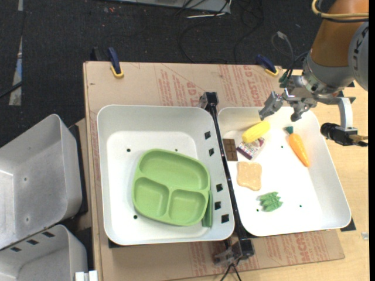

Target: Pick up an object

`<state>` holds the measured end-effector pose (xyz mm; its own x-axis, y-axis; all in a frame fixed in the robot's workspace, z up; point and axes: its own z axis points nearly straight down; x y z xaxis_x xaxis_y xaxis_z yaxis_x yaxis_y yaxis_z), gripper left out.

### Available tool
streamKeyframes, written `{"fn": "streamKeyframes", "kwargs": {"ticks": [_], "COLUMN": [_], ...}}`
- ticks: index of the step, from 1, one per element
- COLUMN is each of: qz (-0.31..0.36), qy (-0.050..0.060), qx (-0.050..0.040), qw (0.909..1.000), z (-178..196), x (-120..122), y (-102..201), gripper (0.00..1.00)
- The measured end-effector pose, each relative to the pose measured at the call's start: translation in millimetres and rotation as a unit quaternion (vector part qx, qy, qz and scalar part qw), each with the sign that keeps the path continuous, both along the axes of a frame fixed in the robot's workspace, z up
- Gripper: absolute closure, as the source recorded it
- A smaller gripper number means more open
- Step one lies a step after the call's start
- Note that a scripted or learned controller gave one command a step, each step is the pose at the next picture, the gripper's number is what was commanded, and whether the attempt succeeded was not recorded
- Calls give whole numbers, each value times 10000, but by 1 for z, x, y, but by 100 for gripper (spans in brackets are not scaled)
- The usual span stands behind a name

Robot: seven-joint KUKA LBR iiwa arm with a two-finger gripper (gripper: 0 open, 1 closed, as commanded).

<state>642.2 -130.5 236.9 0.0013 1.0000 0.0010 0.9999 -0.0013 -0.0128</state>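
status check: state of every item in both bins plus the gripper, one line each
gripper: open, above the right bin's far edge, holding nothing
corn: lying tilted, resting partly on the packet
packet: lying flat, beside the corn
carrot: lying flat, green end toward the far rim
toast: lying flat
green leafy piece: lying flat
green tray: upright in the left bin, compartments bare

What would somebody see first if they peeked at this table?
Probably the big green tray, sitting in the left bin. Next, the bright toy food in the right bin: a yellow corn near the top, an orange carrot beside it, and the gripper open just above them.
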Motion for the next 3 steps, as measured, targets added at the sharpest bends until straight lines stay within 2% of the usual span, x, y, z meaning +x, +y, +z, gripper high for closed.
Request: {"fn": "streamKeyframes", "kwargs": {"ticks": [1,2,3], "qz": [11,25,2], "qy": [-64,-45,-34], "qx": [-9,-4,-2], "qw": [10000,10000,10000], "z": [8,-51,-111], "x": [3,4,-5], "y": [0,9,11], "gripper": [0,0,0]}}
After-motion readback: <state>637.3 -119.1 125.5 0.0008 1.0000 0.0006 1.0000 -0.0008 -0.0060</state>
